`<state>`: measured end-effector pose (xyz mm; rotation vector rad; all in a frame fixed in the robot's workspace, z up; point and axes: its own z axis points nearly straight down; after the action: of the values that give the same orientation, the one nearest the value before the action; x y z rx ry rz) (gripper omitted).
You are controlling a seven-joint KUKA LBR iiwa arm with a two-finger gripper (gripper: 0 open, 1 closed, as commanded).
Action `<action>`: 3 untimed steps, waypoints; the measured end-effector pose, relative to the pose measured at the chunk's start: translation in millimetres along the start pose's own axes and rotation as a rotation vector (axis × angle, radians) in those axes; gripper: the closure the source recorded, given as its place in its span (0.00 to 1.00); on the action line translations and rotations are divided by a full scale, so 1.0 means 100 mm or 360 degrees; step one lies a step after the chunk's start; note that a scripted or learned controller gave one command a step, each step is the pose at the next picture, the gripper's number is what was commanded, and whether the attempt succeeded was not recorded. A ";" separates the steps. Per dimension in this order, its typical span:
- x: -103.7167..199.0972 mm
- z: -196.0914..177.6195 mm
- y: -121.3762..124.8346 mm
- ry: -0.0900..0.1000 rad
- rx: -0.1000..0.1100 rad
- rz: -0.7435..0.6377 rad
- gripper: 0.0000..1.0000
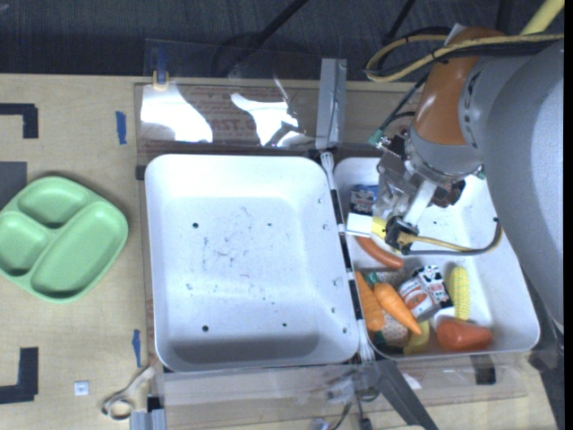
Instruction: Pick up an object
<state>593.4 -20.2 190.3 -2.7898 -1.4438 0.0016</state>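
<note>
**Jaws low over the right bin, toy food piled on their near side**

- Arm (528, 133) reaches in from the right, orange band above the wrist, jaws pointing down into the far half of the right bin (483, 276).
- Jaw state: cannot tell. The wrist and its fittings hide the tips, so it is not clear whether they are spread or pressed together. Nothing can be seen held between them.
- Closest thing: a red-orange sausage-shaped piece (380, 252), lying flat just on the near side of the jaws, slightly to their left. Contact cannot be judged.
- White block (359, 225) just left of the jaws, against the bin wall. A small blue-and-white item (363, 195) sits left and a little beyond.
- Further to the near side, well apart from the jaws: a carrot (396, 305), a black-and-white packet (424, 290) beside it, a corn cob (459, 292) upright along the packet's right, and a red piece (464, 333) by the near rim.
- Left bin (242, 240) lies far left of the jaws. A green divided plate (58, 236) sits further left again, on the surface (72, 348).
</note>
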 end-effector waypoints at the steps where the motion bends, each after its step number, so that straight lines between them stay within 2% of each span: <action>1: 0.48 0.06 -0.03 -0.0001 0.0002 0.0825 1.00; 2: 1.10 0.06 -0.32 0.0003 0.0001 0.1148 1.00; 3: 1.11 -0.04 -0.31 0.0005 0.0003 0.1151 1.00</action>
<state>631.6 88.3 194.2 -3.1175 -0.3637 -0.0014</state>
